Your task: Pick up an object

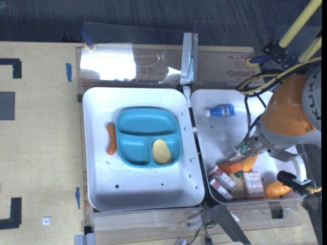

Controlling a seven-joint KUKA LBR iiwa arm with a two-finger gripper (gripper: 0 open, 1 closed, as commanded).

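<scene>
My gripper hangs low in the right bin, below the arm's orange band. It is just above an orange piece that lies against a red-orange piece. Whether it touches them is unclear. A small blue bottle lies on its side at the bin's far end. Along the near wall sit a pink box, striped cartons and an orange fruit.
The left bin holds a blue divided tray with a yellow item in its near right compartment. An orange sausage-shaped piece lies left of the tray. Cables trail over the right bin's far corner.
</scene>
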